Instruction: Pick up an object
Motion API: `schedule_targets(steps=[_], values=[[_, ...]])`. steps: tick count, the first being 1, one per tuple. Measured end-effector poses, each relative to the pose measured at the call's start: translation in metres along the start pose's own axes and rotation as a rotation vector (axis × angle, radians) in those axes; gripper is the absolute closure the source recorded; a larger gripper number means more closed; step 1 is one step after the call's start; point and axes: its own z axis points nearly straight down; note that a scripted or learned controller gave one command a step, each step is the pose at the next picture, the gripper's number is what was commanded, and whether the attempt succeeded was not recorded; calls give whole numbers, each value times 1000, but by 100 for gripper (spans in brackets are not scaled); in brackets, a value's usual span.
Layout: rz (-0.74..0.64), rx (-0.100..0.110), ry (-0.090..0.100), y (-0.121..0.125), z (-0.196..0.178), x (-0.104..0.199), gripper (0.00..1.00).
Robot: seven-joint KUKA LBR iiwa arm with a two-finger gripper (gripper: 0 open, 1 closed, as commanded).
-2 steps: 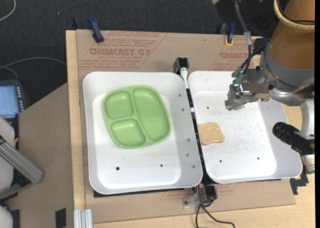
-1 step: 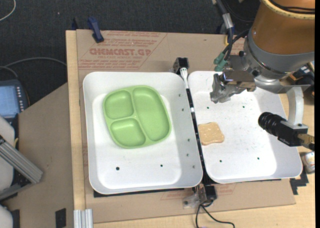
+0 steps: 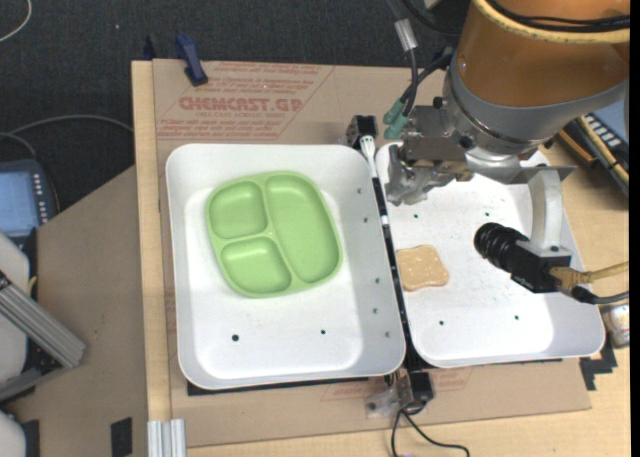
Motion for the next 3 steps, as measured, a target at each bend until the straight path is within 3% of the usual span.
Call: schedule_targets(steps=[1, 2, 3], values=[[-1, 0, 1, 0, -6, 53, 100], [10, 10, -3, -1, 30, 11, 100], [5, 3, -1, 0, 17, 13, 100]])
